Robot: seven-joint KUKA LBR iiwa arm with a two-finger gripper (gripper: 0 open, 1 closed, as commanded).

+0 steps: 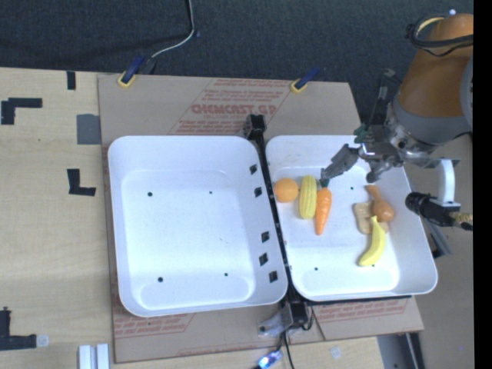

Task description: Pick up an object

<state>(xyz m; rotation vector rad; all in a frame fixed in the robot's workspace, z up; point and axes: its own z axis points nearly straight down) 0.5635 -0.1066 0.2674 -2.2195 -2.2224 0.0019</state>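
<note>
A carrot (322,210) is lying in the right bin (415,283), pointing roughly toward the near rim of that bin. Its upper end is sitting just below the tip of one dark finger (336,164) of the gripper (352,167), which is slanting down toward it; finger and carrot are looking close, possibly touching, but the carrot is not lying between the fingers. The fingers are appearing spread apart and holding nothing.

Just left of the carrot, an ear of corn (307,196) is lying alongside it, touching or nearly so. Left of the corn, an orange (285,191) is resting near the divider between the bins. Right of the carrot, well apart from it, a banana (374,244) is curving toward the near rim, with a brownish item (380,208) and a pale tan piece (362,217) just above it. The left bin (123,206) is sitting beside the right one, on a cardboard sheet (223,106).
</note>
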